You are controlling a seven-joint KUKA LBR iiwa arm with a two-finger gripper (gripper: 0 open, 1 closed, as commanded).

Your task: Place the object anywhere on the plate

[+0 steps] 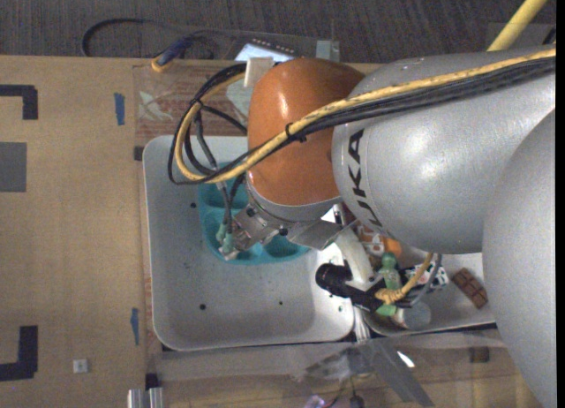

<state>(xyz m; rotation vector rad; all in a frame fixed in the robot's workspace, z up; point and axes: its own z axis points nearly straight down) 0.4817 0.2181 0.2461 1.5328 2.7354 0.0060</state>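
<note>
We see grey arm (441, 150) with orange band (296, 132) reaching in from right over shallow white left bin (177, 309) on bench (71, 221); round teal plastic plate (216, 212) lies in that bin, mostly hidden under wrist; hand (231, 243) sits at plate's near edge; we cannot tell its state; small objects (393, 287), brown block (470, 288) lie in right bin.

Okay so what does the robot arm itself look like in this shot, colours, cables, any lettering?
The arm is glossy silver-grey with rounded, bulbous segments and a big orange band near the wrist. Black lettering, part of KUKA, runs along the grey shell beside the orange. A bundle of yellow and black cables is strung along the arm and loops off past the band.
</note>
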